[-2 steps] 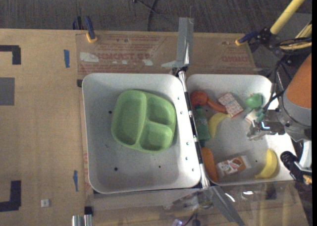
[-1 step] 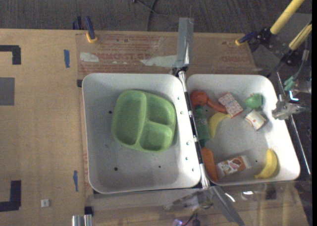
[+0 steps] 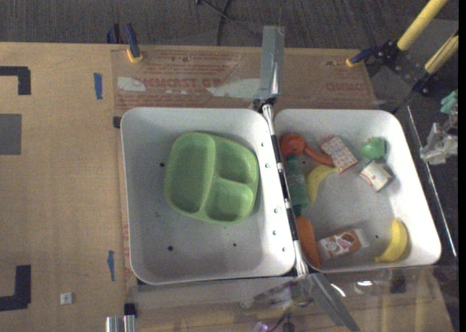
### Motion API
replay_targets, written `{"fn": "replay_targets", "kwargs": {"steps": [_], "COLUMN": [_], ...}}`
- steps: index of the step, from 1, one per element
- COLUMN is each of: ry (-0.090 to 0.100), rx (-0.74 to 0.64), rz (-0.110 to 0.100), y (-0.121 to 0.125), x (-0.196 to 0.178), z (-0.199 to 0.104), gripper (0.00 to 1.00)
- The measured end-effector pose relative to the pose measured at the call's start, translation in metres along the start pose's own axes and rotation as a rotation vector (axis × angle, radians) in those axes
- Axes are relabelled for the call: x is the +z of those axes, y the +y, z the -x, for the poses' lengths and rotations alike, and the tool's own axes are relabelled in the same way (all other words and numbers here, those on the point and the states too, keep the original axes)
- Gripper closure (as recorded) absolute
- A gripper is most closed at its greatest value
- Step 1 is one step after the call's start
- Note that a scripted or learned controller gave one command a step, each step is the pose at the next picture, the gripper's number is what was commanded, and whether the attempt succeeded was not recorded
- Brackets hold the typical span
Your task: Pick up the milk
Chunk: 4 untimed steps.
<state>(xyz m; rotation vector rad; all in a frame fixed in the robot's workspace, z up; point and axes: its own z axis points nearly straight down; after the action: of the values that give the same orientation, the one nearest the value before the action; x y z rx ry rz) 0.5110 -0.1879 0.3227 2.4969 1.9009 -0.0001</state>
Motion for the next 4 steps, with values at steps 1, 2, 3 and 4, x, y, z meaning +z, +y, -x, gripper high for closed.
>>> {"fn": "replay_targets", "kwargs": {"steps": [1, 2, 3, 4], "ry": [0.0, 0.003, 0.0, 0.001], "rx": [0.0, -0.122, -0.132, 0.081], "rz": [-0.001, -0.004, 0.006, -0.004], "y": [0.0, -0.032, -0.051, -0.048], "x": [0.0, 0.168, 0.234, 0.14], "z": [0.0, 0.006, -0.073, -0.055], "gripper": [0.0, 0.0, 0.0, 0.0]}}
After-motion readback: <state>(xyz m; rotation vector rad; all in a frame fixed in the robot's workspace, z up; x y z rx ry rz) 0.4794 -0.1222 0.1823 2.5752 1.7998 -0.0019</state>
